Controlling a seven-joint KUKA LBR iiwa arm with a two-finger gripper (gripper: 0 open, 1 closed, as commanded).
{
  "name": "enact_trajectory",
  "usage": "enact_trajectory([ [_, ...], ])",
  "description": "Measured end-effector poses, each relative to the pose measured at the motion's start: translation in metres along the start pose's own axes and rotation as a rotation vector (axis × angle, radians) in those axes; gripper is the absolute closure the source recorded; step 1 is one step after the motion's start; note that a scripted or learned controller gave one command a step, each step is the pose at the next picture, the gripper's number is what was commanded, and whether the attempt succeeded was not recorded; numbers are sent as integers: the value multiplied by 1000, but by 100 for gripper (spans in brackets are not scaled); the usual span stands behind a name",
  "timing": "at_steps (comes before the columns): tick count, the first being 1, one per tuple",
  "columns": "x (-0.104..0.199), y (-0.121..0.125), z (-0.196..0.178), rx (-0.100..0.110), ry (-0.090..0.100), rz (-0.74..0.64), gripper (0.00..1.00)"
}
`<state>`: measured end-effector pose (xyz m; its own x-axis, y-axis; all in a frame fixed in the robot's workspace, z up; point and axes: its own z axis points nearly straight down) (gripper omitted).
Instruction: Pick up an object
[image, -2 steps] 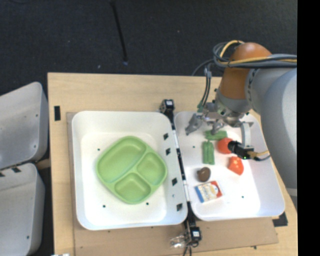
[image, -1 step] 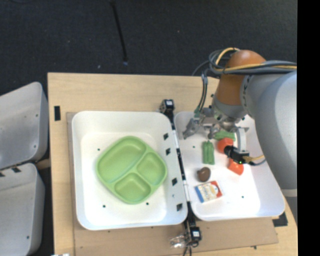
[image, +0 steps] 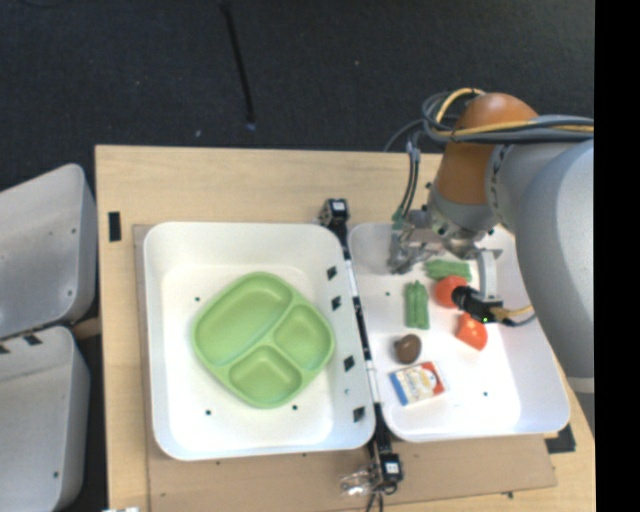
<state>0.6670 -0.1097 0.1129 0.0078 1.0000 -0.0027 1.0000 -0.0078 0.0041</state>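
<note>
The two-finger gripper (image: 403, 258) of the grey arm (image: 540, 200) is down in the far left corner of the right white bin (image: 500, 405), close to the wall that it shares with the other bin. From this slanted view I cannot tell if the gripper is open or closed, or if it has hold of something; its metal parts are small and a little blurred.

The things that could be picked up all lie in this same right bin. Nearest to the gripper, just below it in the view, is a long dark green block (image: 416, 304), lying on the bin floor with its long side pointing away from the camera. To the right of the gripper is a flat light green piece (image: 447, 268), and touching it from below is a round orange-red object (image: 445, 291). A red-orange wedge-shaped object (image: 472, 332) lies a bit further to the right. Below the green block sits a small brown round object (image: 407, 348), and near it a small white packet with blue and red print (image: 416, 382).

The left white bin (image: 180, 405) holds 1 light green plastic plate (image: 263, 340) with 3 compartments. Both bins stand on a pale wooden bench (image: 230, 165).
</note>
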Motion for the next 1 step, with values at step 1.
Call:
enact_trajectory([
  [1,-6,-2,-46,-1,1,-5,100],
])
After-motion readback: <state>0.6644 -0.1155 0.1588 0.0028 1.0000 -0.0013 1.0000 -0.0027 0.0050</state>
